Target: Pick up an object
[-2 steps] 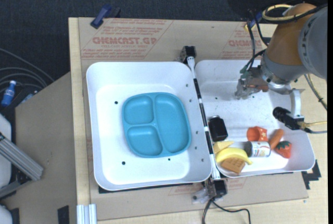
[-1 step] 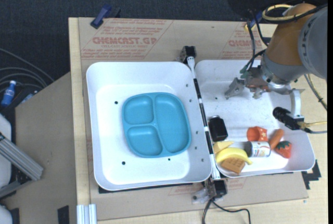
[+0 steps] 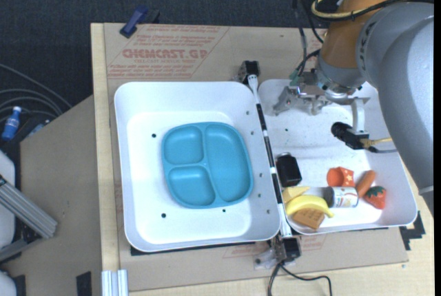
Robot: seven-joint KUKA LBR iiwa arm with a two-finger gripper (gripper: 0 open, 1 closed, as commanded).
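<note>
Grey and orange, the arm (image 3: 386,33) comes in from 3 o'clock, its gripper (image 3: 303,98) hanging over the 12 o'clock end of the right bin (image 3: 403,208); whether it is spread or pressed together I cannot tell. Toward 6 o'clock in that bin lie a banana (image 3: 308,205), a small bottle (image 3: 342,197), a carrot (image 3: 366,181) and a black block (image 3: 287,168), well apart from the gripper, and the left bin (image 3: 131,171) holds 1 blue divided plate (image 3: 205,164).

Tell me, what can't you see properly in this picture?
- Robot hand: its fingers are too small and blurred in the camera view to tell open from shut.
- Small cylindrical bottle with a white label: label too small to read.
- Tan food piece: partly covered by the yellow toy banana.
</note>
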